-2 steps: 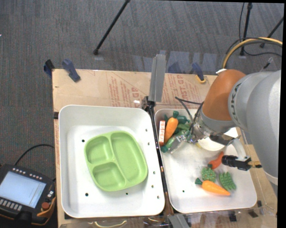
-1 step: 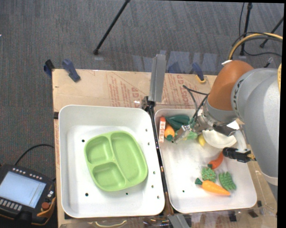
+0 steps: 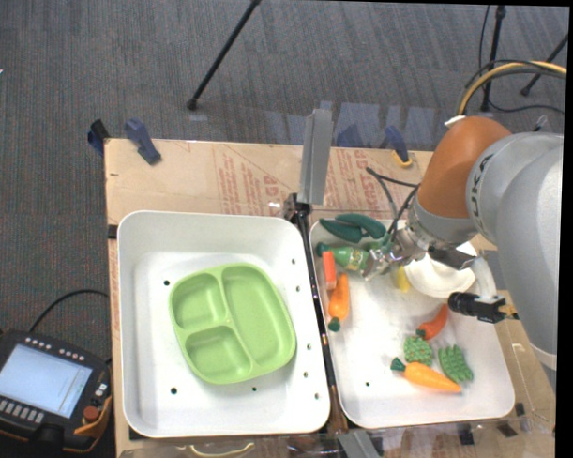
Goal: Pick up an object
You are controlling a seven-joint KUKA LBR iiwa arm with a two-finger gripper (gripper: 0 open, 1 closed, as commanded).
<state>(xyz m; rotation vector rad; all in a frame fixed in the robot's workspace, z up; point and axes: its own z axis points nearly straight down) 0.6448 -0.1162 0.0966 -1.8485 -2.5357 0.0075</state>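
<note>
Arm comes in from the right side of the worktop, w/ the hand low over the back-left part of the right bin, tips down among the toy food there. Can't tell if it's spread or pinched; wrist and clutter mask it, and nothing is clearly seen in its hold. Nearest candidates: a small green-and-clear bottle-like piece lying just left of the tips, a dark green leafy piece toward the back wall, and a white cup-ish item right beside the wrist. Along the bin's left wall lie a slim orange-red stick and an orange carrot. Toward the front-right corner: red chili, two green veg bits, another carrot. Left bin has a green divided plate, well apart from the action. Judgement: step in hand is settling on one item and closing. To do it well: centre the tips over a single piece, prob. the bottle-like one, straddle its narrow side, avoid nudging neighbours, close fully before lifting, then lift straight up slowly. Risk: crowded corner, so a glancing close could pinch air or drag two items.
</note>
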